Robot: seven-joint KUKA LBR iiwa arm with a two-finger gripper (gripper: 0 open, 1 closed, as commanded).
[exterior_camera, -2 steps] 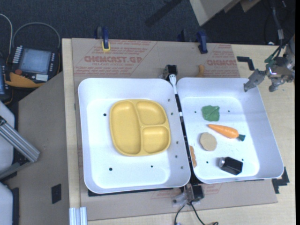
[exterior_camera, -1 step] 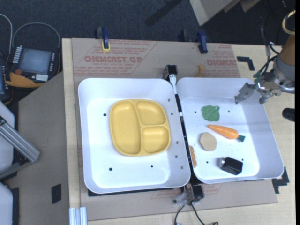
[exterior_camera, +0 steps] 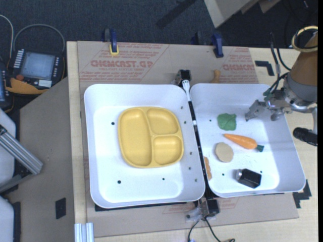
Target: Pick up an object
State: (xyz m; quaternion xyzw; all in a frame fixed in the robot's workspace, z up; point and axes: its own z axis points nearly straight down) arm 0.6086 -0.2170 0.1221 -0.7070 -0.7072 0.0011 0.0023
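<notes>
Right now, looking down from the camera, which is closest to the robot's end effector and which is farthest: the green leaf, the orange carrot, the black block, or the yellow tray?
From the end effector, in the right bin:
1. Green leafy toy, just to its left.
2. Orange toy carrot, below the leaf.
3. Small black block, at the bin's near edge.
4. Yellow divided plastic tray, over in the left bin.

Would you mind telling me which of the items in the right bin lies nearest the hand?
The green leaf-shaped piece, just left of the hand. The carrot, tan round piece and black block all lie farther toward the bin's near edge.
</notes>
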